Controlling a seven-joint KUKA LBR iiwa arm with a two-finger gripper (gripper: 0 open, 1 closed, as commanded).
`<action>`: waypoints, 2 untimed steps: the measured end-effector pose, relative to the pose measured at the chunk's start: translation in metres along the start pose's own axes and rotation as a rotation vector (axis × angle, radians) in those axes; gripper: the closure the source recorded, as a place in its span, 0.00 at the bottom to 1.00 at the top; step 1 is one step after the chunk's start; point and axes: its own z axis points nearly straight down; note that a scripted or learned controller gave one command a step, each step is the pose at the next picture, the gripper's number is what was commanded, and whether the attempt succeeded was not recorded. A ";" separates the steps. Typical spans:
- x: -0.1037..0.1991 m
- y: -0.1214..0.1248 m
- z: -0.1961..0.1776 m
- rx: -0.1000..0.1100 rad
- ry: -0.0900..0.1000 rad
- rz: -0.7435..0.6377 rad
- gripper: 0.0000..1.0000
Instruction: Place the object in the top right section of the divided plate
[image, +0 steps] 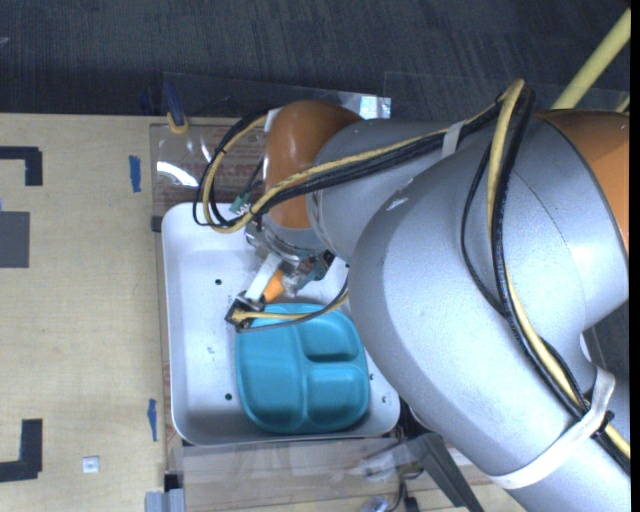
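While arm (480, 260) looms, teal divided plate (300, 375) sits in white bin (195, 300).

Camera position: sitting fixed above the bench (70, 300), looking down at a slant.
Facing: taking in the white bin (195, 330) holding the divided plate (300, 375).
Nearness: sitting close, the arm (480, 270) reaching in from the right and covering much of the frame.
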 end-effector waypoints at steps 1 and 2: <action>-0.048 0.052 -0.011 0.002 -0.007 -0.171 1.00; -0.021 0.016 -0.078 0.002 -0.004 -0.607 1.00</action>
